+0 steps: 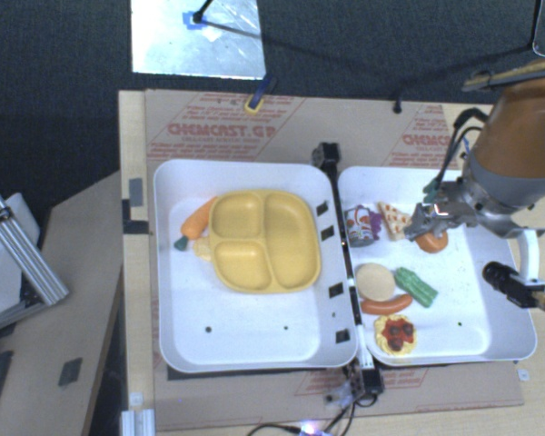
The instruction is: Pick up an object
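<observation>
The pincer (429,228) sits low over an orange-red item (433,240) at 12 o'clock in the right bin (504,330), its opening and hold not discernible; recommended practice: centre squarely, close firmly, lift straight, clearing the pizza slice (395,219) at 9 o'clock.

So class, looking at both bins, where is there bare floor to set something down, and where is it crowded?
Left bin: bare floor along the near edge, below the yellow plate. Right bin: bare at its near right corner, beyond the green pickle. Crowded: the right bin's left side, from the pizza slice down to the sausage.
</observation>
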`<state>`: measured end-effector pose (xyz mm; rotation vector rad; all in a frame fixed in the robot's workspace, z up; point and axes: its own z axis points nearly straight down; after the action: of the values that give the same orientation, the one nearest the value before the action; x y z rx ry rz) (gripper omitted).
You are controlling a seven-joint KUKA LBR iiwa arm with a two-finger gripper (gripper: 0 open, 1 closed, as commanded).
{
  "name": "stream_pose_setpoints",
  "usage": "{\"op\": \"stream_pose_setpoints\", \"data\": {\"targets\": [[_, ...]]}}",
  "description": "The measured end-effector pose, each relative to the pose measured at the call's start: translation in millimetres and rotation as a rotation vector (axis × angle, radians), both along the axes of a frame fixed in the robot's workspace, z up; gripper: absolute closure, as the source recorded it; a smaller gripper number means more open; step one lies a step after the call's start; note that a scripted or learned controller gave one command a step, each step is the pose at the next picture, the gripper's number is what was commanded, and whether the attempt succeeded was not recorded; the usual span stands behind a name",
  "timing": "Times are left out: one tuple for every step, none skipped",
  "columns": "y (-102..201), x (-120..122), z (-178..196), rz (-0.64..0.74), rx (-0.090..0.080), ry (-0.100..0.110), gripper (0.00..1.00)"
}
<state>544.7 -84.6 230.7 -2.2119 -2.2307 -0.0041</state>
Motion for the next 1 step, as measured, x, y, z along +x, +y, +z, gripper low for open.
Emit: {"op": "stream_pose_setpoints", "data": {"targets": [[43.2,-5.6,0.0,0.000,0.000,0.001,1.00]]}}
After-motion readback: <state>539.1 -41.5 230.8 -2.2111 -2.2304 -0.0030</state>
